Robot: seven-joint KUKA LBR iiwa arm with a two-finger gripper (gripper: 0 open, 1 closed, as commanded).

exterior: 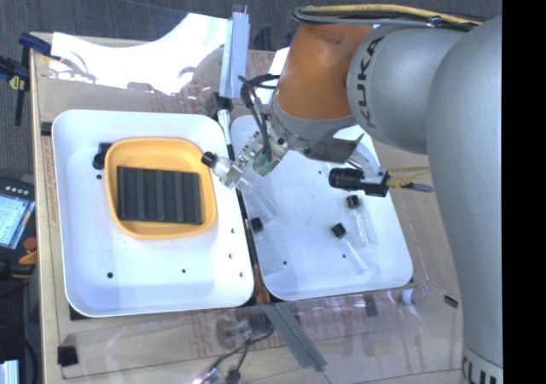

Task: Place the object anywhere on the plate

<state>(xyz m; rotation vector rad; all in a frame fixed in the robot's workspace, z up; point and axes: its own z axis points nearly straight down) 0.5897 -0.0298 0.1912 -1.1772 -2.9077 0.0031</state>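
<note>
**Camera view: gripper (218, 165) down at the seam between the two bins**

The left shallow white bin (145, 288) holds a yellow, rounded-rectangular plate (119, 156), set toward the bin's upper half. A dark grey, ribbed rectangular block (159, 194) lies flat in the middle of the plate. Its ridges run up and down the view, and yellow rim shows on every side of it. A small black piece (101, 156) sits in this bin just beside the plate's left edge.

The grey arm (426, 75), with its orange band (320, 75), reaches in from the right across the right shallow white bin (299, 280). The gripper is low at the wall where the two bins meet and points leftward. Its dark tip is at the plate's right rim, near the upper right corner and apart from the block. Whether the gripper is apart or together cannot be told from this angle.

In the right bin, one small black cube (352, 200) lies right of centre, with a second small black cube (338, 229) near it, lower and to the left. A clear, tube-shaped plastic item (363, 229) lies just beside them, running up and down the view. A small black bit (255, 224) rests at this bin's left wall, below the gripper.

The brown wooden tabletop (171, 348) carries both bins, and a white sheet (128, 49) lies on it beyond the left bin.
</note>
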